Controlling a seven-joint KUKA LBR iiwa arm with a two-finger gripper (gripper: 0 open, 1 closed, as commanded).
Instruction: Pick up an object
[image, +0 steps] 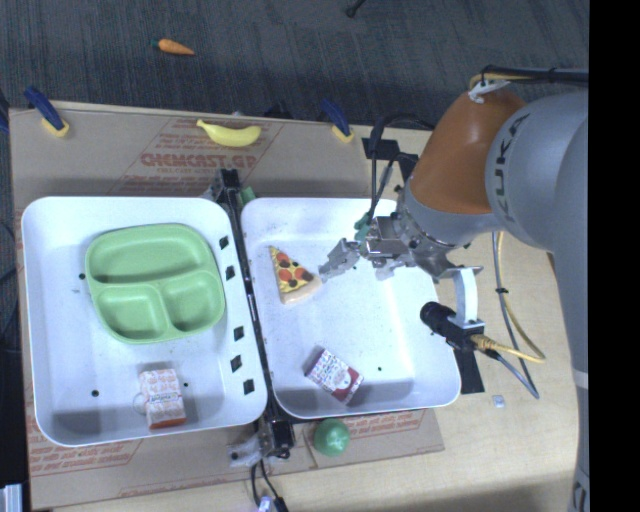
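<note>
A toy pizza slice (292, 274) lies in the right bin (400, 340), near its left wall. A red and white packet (333, 375) rests toward that bin's front. My gripper (338, 258) hangs over the right bin just right of the pizza slice, its tip close to the slice's crust end. Nothing shows in its grasp. The grey arm with its orange band (465, 150) comes in from the right above the bin's far right corner.
The left bin (50, 330) holds a green divided plate (155, 280) and a small packet (162, 395). A toy banana (230, 131) lies behind the bins, and a green ball (331, 436) sits in front of them. Black clips (240, 300) line the shared wall.
</note>
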